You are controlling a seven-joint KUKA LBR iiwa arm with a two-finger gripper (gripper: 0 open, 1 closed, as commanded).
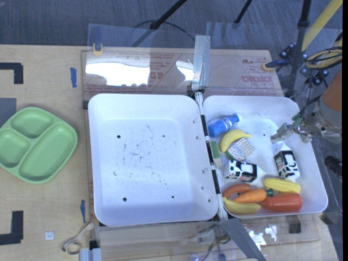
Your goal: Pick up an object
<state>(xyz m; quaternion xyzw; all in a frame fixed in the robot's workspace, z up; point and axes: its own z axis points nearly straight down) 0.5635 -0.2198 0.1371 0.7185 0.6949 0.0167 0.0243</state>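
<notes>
Several toys are crowding the right bin [310, 162]: blue bottle [223, 125], banana [232, 139], two cow-print cartons [241, 171] [286, 165], corn [282, 185], carrot [251, 196], red pepper [281, 202]. Gripper [287, 130] is hovering at the bin's right side, just above the upright carton; cannot tell how wide it is set, nothing visibly gripped. Risk, judging: descending here is likely tipping the carton or clipping the bin wall; packed front items are blocking a clean grasp. Left bin [109, 113] sits unused.

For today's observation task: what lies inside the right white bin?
Right bin: blue bottle, banana, two cow-patterned items, corn, carrot, red pepper. Things beneath this pile are covered.
</notes>
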